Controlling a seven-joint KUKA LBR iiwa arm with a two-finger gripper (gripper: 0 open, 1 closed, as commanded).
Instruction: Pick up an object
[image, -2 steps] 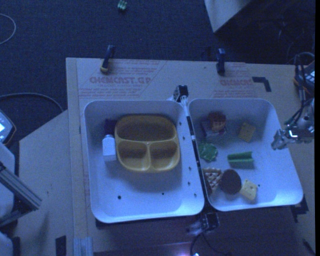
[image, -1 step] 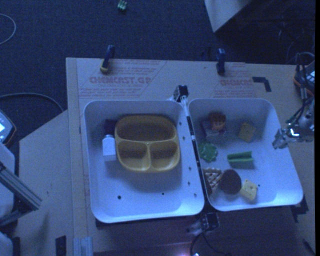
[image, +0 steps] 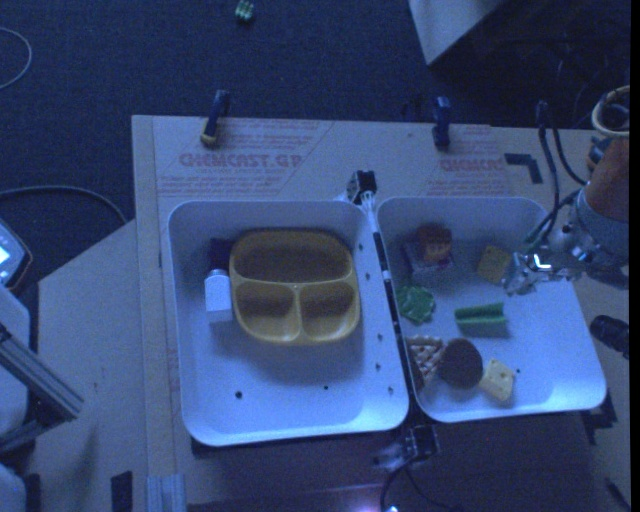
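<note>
Green block (image: 481, 318) lies near the middle of the right bin (image: 560, 385), just right of a green leafy piece (image: 414, 302). Gripper (image: 524, 276) hovers up-right of the block, apart from it; finger state cannot be determined.

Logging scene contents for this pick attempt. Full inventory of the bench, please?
Left bin: 1, white, left half of bench.
Right bin: 1, white, beside it.
Divided plate: 1, yellow, three compartments, middle of left bin.
Small bottle: 1, white, at the plate's left edge.
Red-topped block: 1, red and pale, right bin, top.
Yellow square: 1, right bin, upper middle.
Leafy piece: 1, green, right bin, left side.
Green bar: 1, right bin, centre.
Waffle piece: 1, tan, lower left.
Brown disc: 1, lower middle.
Yellow wedge: 1, lower right of the disc.
Gripper: 1, grey, over right bin's right side.
</note>
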